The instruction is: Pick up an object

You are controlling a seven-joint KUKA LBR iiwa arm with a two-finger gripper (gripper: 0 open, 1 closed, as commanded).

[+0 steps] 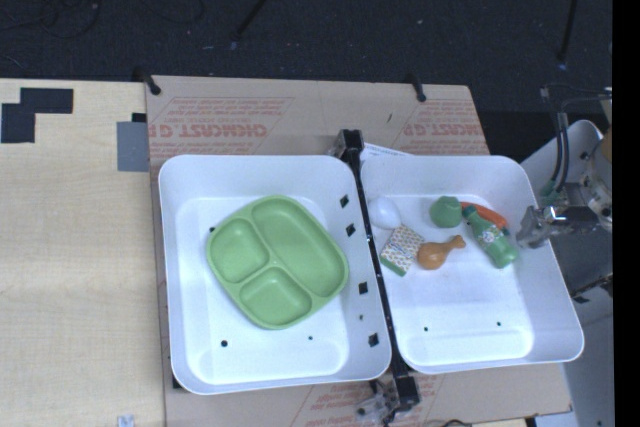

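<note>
The right bin (pixel 480 330) holds several small toys near its far side. A green bottle (pixel 492 242) lies tilted beside an orange carrot-like piece (pixel 487 213) and a round green toy (pixel 446 210). Left of them lie an orange drumstick (pixel 439 253), a small patterned block (pixel 401 248) and a white egg shape (pixel 385 212). My gripper (pixel 540 218) sits at the bin's right rim, just right of the green bottle, with nothing seen held in it.
The left bin (pixel 190 315) carries a green divided plate (pixel 276 260). A black divider (pixel 365 265) runs between the two bins. Cardboard (pixel 300 120) lies under both, and a wooden tabletop (pixel 70 265) spreads to the left. The grey arm (pixel 585 185) stands beyond the right bin.
</note>
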